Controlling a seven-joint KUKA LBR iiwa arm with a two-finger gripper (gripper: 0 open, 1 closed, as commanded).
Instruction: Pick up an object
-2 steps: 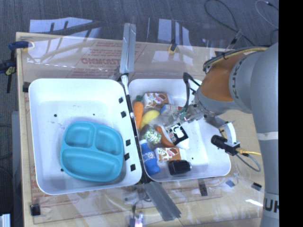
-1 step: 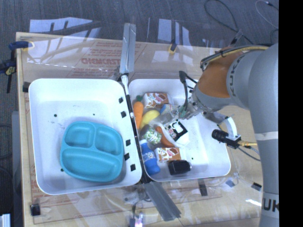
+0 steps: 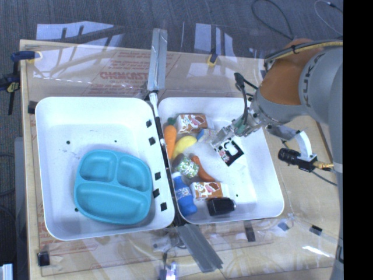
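Observation:
The right bin (image 3: 265,179) holds a jumble of small items along its left side: an orange carrot (image 3: 169,137), a yellow lemon (image 3: 185,144), a printed snack packet (image 3: 192,122), a green-and-white ball (image 3: 187,167), a second small carrot (image 3: 203,168), a blue bottle (image 3: 183,193), another packet (image 3: 207,188) and a black block (image 3: 221,206). My gripper (image 3: 223,140) hangs low in the upper middle of this bin, just right of the lemon and below the snack packet. A black-and-white tag (image 3: 231,151) sits on its body. I see nothing held in it.
The left bin (image 3: 52,133) carries a blue divided tray (image 3: 113,185) in its lower half. A metal divider bar (image 3: 157,57) runs up between the bins. The arm's orange band (image 3: 285,83) and a black cable fitting (image 3: 297,158) overhang the right bin's right rim.

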